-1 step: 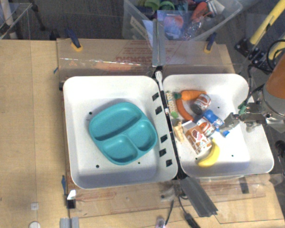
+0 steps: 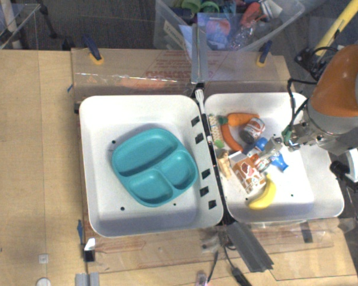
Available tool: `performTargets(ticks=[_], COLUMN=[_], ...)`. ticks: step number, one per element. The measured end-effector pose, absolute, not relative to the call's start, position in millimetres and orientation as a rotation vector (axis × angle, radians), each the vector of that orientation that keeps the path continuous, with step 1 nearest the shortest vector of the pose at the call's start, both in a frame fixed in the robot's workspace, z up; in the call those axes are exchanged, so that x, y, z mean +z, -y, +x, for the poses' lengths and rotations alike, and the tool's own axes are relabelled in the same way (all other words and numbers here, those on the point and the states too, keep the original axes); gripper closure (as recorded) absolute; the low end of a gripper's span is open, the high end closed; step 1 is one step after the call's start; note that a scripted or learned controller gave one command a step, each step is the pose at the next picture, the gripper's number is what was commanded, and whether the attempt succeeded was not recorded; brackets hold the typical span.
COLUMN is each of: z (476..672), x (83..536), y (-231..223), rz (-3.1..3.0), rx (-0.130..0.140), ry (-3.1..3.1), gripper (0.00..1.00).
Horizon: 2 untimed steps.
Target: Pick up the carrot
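The jaws hang low over the middle of the right bin, at the end of the grey arm that comes in from the right with its orange band above the wrist; whether they are parted or closed cannot be told, as they blend into the clutter beneath them. Nothing can be seen between them.

The carrot lies at the far left part of that bin, orange with a green top toward the divider, well apart from the jaws. Just below it curves a second orange, elongated item. Beside the carrot's right end sits a small can with a red and white label. Nearer the jaws lie some blue pieces and a red and white carton, and at the near side of the heap rests a yellow banana.

The left bin holds a teal divided plate, tilted slightly. Both bins sit on the wooden table. Behind them stands a clear tub filled with mixed coloured objects.
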State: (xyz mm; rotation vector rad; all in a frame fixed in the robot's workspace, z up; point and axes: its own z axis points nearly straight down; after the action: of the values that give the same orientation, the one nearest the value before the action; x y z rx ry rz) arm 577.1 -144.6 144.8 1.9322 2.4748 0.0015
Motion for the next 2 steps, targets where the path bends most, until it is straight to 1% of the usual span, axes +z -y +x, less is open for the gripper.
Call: performTargets(ticks=[1, 2], z=[652.2, 670.0], x=[90.0, 90.3], y=[115.6, 135.4], rz=[1.967, 2.334], rx=[0.010, 0.009], ry=[-2.435, -2.090], gripper=[0.00, 0.00])
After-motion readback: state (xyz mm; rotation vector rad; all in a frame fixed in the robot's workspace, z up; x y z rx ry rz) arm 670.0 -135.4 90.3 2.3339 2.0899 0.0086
